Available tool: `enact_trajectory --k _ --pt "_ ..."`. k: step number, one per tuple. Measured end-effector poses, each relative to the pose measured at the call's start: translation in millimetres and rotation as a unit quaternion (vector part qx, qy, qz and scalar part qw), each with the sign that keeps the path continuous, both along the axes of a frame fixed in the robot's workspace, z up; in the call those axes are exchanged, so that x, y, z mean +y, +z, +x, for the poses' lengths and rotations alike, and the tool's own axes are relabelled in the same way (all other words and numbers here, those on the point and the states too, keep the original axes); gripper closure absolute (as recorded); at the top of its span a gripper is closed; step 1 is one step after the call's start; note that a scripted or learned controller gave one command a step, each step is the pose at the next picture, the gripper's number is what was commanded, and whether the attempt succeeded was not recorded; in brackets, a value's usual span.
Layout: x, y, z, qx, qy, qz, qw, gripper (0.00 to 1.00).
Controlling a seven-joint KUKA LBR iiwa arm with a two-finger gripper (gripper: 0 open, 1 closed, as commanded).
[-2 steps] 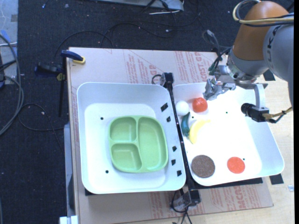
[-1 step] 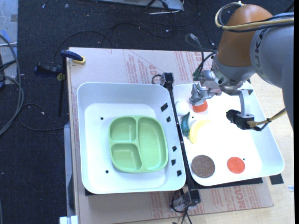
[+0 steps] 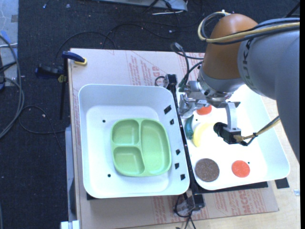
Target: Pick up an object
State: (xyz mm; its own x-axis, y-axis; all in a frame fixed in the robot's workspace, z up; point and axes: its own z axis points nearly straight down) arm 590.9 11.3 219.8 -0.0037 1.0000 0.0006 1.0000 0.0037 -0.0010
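I read this as the approach step. The gripper (image 3: 206, 109) hangs over the far-left part of the right-hand shallow white bin (image 3: 274, 149), just above a small orange-red piece (image 3: 204, 110) and beside a pale yellow banana-shaped object (image 3: 200, 132). I cannot tell how wide the gripper stands, because the wrist covers it, and I see nothing held in it.

The likeliest target is the yellow object. It lies near the bin's left wall, next to a teal item (image 3: 189, 126) that touches or nearly touches it. Its long axis runs from the bin's near-left toward its far-right, at a slant, with the broader end toward the far side.

A brown speckled disc (image 3: 207, 169) and an orange-red disc (image 3: 240, 168) lie along the near edge, well apart from the gripper. A green three-compartment plastic tray (image 3: 141, 147) fills the centre of the left-hand white bin (image 3: 90, 128).

In my judgement, the next move calls for closing across the yellow object's short axis, clear of the teal item.
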Motion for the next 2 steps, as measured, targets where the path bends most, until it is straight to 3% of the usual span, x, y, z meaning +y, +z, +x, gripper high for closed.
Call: enact_trajectory --k 2 --pt "87 4 -49 0.0 0.0 0.0001 1.0 1.0"
